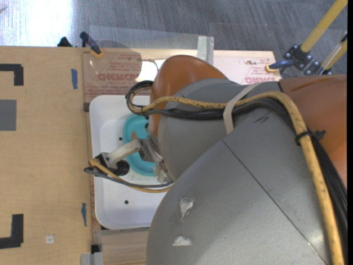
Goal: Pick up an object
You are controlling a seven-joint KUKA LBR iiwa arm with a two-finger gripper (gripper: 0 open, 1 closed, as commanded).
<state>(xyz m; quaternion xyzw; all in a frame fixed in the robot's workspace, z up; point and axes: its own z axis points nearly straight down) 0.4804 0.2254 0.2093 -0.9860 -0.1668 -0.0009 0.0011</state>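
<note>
The pincer (pixel 151 154) is low inside the left white bin (pixel 113 206), tucked under the wrist, and the bulk of the grey arm (pixel 237 192) covers most of it from my camera. I cannot tell whether it is apart, together, or clamped on anything; the business end is hidden behind its own body and the cables.

Directly beneath and around it lies the teal rounded object (pixel 134 130), the one candidate I can see for this pick. It sits on the bin floor towards the bin's far half, with one curved part showing above the pincer and another showing below it. The pincer is over the middle of it, at or very near its surface, though I cannot say whether they touch.

Judging from that, I put the task at the reach-and-grasp stage. The approach looks done, since the tool is down over the target. What I cannot confirm is a grip, and the object appears to rest on the floor of the bin, so the lift is not yet done. Closing securely and raising it clear are what remain.

Further out, the near part of the bin floor is bare apart from a small dark speck (pixel 126 202). A cardboard panel (pixel 44 148) borders the bin on the left, and a clear sheet with red lettering (pixel 113 70) lies beyond its far edge.
</note>
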